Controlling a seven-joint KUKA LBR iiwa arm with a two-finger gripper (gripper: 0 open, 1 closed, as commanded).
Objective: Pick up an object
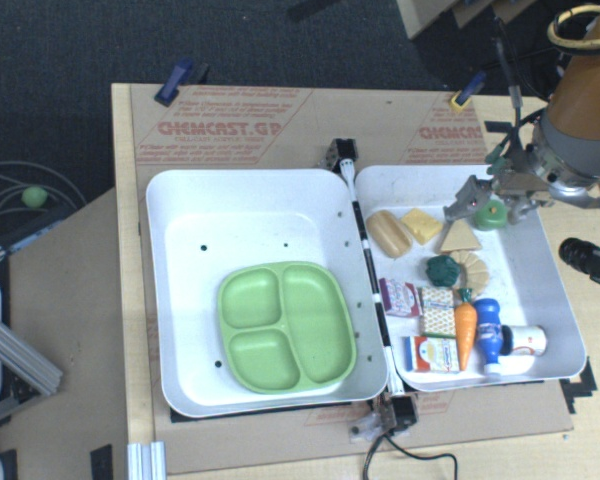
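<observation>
The arm comes in over the far right part of the right bin (555, 298). Its gripper (483, 208) hangs low above the far half of this bin, and the metal fingers (464, 201) look spread apart. A small green round object (491, 215) sits right at the gripper, but I cannot tell whether it lies between the fingers or just beside them, so I do not say it is held.

The things to choose from all lie in the right bin. Near its far left corner are a bread roll (388, 233) and a yellow cheese wedge (422, 225). Just below the gripper lies a pale sandwich piece (461, 238), and a dark green piece (443, 270) is toward the middle. Along the near edge are an orange carrot (465, 334), a blue and white bottle (500, 341) and some small flat packets (430, 353). The left bin (180, 268) carries a green divided plate (284, 326) in its near half.

In my judgement the step in hand is the approach and grasp. The next move calls for bringing the fingers around one object, probably the green one or the sandwich piece, pressing them together and then lifting straight up. The objects lie close together, so the fingers can easily push a neighbour instead of catching the target.
</observation>
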